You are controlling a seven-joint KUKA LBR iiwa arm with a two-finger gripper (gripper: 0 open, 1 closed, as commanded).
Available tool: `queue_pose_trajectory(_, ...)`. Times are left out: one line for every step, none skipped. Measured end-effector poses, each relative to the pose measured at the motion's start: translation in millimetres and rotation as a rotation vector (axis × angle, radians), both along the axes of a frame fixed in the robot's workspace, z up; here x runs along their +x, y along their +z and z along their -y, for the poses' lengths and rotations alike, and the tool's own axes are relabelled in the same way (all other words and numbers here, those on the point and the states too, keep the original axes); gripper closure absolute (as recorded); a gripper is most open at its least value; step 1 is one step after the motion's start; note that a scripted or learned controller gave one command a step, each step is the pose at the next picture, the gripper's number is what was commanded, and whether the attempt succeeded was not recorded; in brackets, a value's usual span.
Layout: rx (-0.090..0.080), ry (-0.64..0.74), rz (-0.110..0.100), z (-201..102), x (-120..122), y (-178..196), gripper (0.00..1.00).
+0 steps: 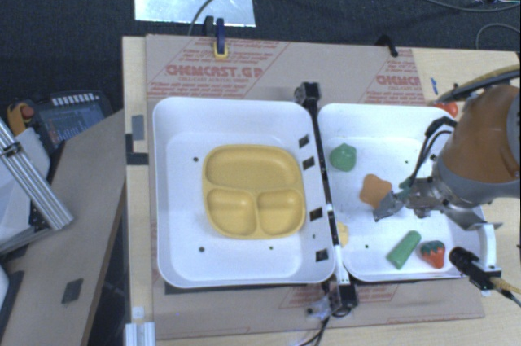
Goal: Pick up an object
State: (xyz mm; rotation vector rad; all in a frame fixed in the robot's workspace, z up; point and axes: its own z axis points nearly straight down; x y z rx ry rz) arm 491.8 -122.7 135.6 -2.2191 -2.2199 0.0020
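So the gripper (391, 204) is low in the right bin (366, 120), just right of centre frame, right beside the orange piece (374, 189). Can't tell how far open the hand is or whether it has anything; the tip is just a dark blur against the orange thing.

Other candidates: green lump (343, 157) up toward the bin's upper left, green block (403, 249) and a red piece (433, 252) near the lower right. Yellow tray (251, 190) sits in the left bin (175, 133).

Risk as I see it: it's coming at the orange piece from the side, so closing could just shove it away instead of pinching it. That piece looks flat and lumpy too, easy to slip.
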Motion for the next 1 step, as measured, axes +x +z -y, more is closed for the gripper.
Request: queue_pose_trajectory(-0.002,0.001,0.006,0.6,2.0,13.2,1.00)
